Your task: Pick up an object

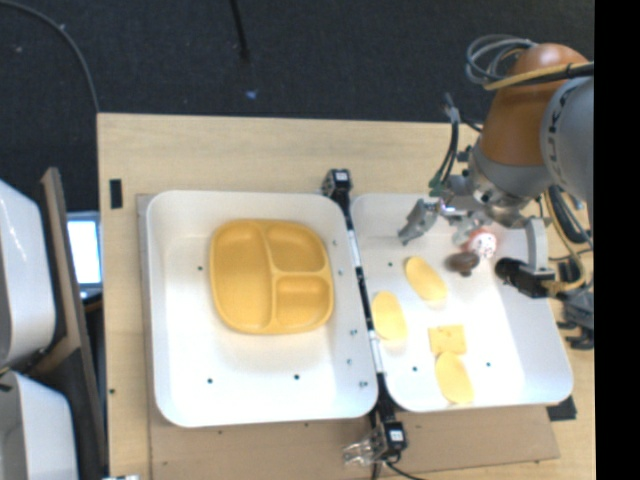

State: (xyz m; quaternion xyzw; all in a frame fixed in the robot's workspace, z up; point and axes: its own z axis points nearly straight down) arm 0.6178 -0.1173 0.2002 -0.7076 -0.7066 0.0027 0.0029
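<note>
Grey arm (520, 138) bent low, tool (440, 230) spread

Light wood bench (250, 153) sits on a dark, speckled floor (300, 38). Black cable (235, 13) runs down across the floor toward the bench's far edge; a second thin cable (70, 43) curves in at top left. White units (20, 268) and a brown board (65, 298) stand on edge along the left side. Lighting is even, no hard shadows
</note>
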